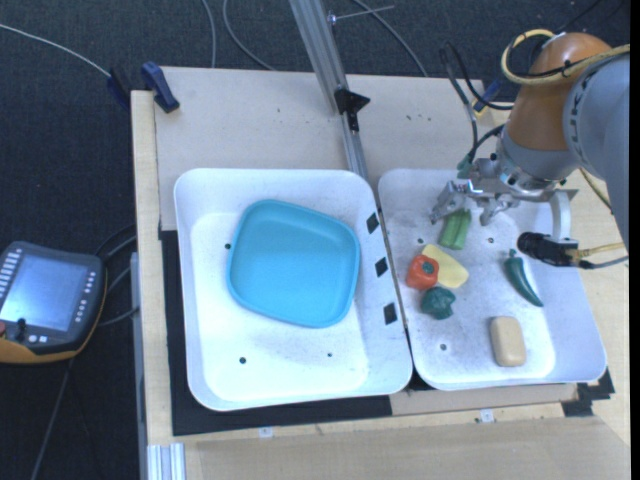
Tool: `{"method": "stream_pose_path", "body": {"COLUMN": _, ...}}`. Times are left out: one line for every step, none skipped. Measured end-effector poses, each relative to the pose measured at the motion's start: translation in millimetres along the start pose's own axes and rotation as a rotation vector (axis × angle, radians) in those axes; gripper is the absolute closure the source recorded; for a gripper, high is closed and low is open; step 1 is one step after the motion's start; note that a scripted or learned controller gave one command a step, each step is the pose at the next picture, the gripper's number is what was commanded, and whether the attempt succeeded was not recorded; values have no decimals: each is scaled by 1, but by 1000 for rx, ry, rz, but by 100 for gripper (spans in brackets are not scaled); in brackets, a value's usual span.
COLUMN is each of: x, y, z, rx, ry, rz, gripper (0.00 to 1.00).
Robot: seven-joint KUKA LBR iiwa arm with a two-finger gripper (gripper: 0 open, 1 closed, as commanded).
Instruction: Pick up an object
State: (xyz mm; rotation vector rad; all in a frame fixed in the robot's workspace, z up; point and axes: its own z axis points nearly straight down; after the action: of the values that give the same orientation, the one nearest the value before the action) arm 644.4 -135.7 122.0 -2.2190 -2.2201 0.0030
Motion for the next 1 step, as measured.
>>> {"method": "stream_pose_path", "body": {"x": 0, "y": 0, "z": 28, "rx": -2, "ry": 0, "rz": 0, "gripper": 0}}
